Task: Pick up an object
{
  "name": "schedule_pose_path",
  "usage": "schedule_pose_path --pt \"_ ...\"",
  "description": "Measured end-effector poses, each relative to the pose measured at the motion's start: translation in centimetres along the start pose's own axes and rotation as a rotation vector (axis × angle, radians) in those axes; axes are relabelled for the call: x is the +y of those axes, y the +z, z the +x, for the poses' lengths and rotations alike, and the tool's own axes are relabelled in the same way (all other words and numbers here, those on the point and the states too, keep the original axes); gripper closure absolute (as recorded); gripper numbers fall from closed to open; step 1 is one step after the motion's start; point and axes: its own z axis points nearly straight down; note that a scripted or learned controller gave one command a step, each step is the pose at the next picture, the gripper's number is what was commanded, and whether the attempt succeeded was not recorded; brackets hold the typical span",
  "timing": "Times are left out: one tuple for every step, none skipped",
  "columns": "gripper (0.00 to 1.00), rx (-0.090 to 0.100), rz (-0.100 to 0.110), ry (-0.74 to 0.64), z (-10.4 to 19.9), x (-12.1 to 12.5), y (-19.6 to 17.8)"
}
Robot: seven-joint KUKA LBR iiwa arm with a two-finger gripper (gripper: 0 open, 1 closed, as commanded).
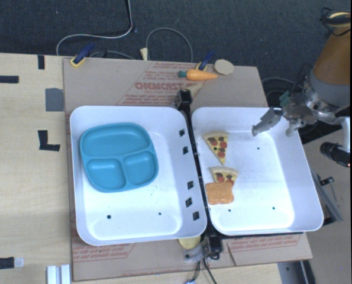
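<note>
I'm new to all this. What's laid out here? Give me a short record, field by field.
left bin: holds a blue divided plate
right bin: two pizza slices and an orange piece, near its left wall
gripper: above the right bin's upper right corner, holding nothing
behind the bins: toy carrot on cardboard

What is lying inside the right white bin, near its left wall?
Inside the right bin lie two toy pizza slices, one above the other, and an orange piece touching the lower slice. Whether that slice covers part of the orange piece cannot be told. The gripper hangs over the bin's far edge.
</note>
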Motion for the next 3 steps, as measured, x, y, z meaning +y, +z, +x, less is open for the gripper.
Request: schedule_pose_path --pt "0.00 0.005 0.012 -0.003 4.5 -0.3 11.8" --pt "0.00 -0.003 -0.006 0.001 7.1 -6.5 16.9" --pt "1.00 -0.005 -0.007 0.002 6.8 -6.2 15.6"
